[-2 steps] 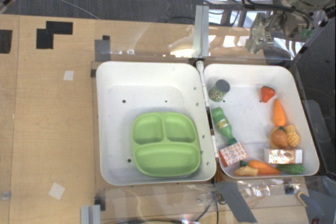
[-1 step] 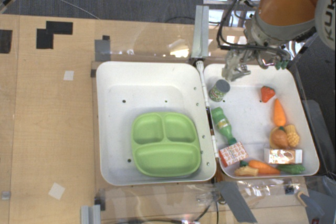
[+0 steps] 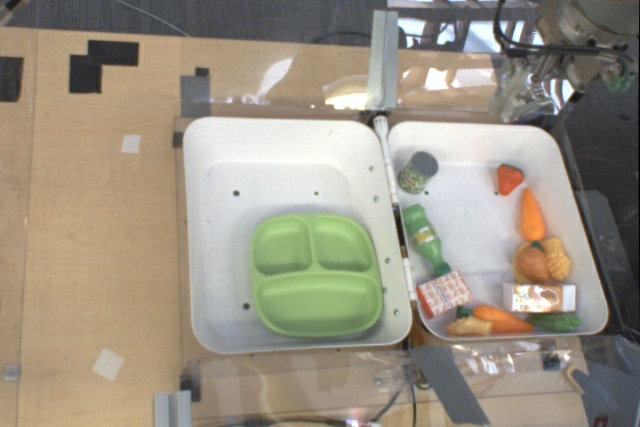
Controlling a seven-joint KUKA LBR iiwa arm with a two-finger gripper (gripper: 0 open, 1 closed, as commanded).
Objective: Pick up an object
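"Two white bins sit side by side. Where are the toys?"

"They lie in the right bin (image 3: 560, 165). The gripper (image 3: 545, 90) hangs above its far edge, up by the back corner."

"Which toy is closest?"

"The strawberry (image 3: 510, 179), just below and a bit left of it. The carrot (image 3: 531, 214) lies next, pointing away along the bin."

"Is the gripper open?"

"Nobody can tell from here. It holds nothing that shows."

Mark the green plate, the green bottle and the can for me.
green plate (image 3: 316, 275), camera view, divider ridge at its middle.
green bottle (image 3: 425, 240), camera view, mid-body.
can (image 3: 417, 171), camera view, its side below the grey top.
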